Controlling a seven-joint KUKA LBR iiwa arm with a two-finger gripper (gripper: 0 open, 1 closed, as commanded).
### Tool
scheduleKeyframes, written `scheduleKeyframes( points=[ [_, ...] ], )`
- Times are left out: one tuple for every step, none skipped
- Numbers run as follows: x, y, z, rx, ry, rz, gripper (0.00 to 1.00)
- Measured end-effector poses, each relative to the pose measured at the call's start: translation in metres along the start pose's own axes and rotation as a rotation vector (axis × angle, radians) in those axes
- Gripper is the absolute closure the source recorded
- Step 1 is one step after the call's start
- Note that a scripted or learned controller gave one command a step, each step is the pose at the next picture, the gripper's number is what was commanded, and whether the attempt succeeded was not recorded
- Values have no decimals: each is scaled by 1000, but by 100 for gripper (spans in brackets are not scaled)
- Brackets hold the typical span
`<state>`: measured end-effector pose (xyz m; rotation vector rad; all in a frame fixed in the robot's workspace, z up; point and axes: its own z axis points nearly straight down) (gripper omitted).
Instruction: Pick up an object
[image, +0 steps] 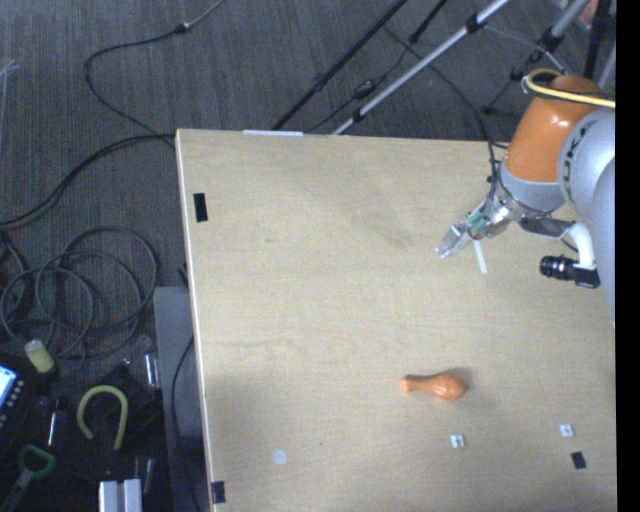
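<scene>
A small orange, pear-shaped object (436, 385) lies on its side on the tan bench top (320, 280), toward the lower right, with its narrow end pointing left. My gripper (462, 257) hangs over the bench at the upper right, below the orange band of the arm (545, 140). It is well above and slightly right of the object in the view, and apart from it. Its two thin fingers (446, 244) are spread, and nothing sits between them.
A black mark (200, 207) sits near the bench's left edge. Small square tags (457, 440) dot the lower right corner. Cables (80, 290) and tools lie on the floor to the left. Stand legs (420, 60) cross behind the far edge.
</scene>
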<state>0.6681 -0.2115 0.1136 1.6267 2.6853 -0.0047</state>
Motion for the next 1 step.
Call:
scheduleKeyframes(
  points=[
    [21,12,-41,-3,3,88,100]
  ],
)
